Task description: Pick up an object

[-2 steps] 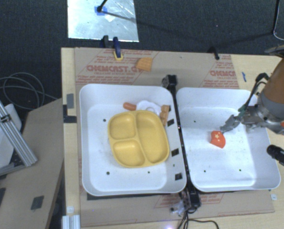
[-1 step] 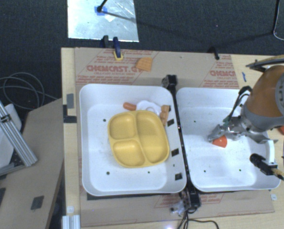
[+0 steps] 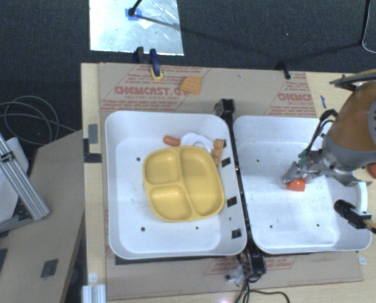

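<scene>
1. Bench: flat brown board (image 3: 251, 87) with red print; two shallow white plastic bins, smooth and glossy, with rounded corners, set side by side and touching along a dark centre seam.
2. Left bin (image 3: 127, 232): yellow three-compartment tray (image 3: 182, 184), matte plastic, rounded-square, lying tilted near the middle. Behind it, a small orange sausage-shaped piece (image 3: 172, 141), a white curved piece (image 3: 197, 141) and a small tan block (image 3: 218, 149) near the inner wall.
3. Right bin (image 3: 282, 232): small orange-red rounded object (image 3: 295, 184) on the floor, left of centre.
4. Gripper (image 3: 299, 173): metallic grey, low over the bin, its tip right at the orange-red object. Jaw state: cannot tell; contact is unclear.
5. Arm (image 3: 358, 131): orange band above a grey wrist, covers the bin's right rear.
6. A flat tan piece (image 3: 191, 84) lies on the board behind the left bin.
</scene>
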You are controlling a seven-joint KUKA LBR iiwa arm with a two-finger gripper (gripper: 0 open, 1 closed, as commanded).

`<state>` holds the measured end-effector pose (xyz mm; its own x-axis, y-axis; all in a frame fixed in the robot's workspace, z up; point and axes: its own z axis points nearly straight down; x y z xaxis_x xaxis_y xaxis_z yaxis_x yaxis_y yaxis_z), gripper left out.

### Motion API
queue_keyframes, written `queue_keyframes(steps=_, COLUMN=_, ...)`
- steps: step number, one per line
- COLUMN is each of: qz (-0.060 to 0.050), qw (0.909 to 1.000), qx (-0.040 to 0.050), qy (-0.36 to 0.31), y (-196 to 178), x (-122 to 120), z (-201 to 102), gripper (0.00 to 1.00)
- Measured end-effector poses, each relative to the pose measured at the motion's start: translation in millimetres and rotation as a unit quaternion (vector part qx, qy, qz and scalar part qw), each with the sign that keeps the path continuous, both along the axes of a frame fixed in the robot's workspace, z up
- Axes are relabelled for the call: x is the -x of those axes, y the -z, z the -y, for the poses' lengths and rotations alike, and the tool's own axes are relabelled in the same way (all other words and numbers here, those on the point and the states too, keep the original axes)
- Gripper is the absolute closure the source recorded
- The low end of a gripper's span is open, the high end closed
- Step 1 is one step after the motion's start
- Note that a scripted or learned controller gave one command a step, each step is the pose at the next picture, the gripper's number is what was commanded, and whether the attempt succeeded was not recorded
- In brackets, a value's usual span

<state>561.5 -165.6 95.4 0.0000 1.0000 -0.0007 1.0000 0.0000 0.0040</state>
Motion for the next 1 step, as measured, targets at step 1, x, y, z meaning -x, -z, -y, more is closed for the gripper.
queue_keyframes(steps=1, qz=0.004, qw=1.0, qx=-0.0014, qy=-0.007, y=-95.3, x=-26.6, z=-93.5, gripper=1.0)
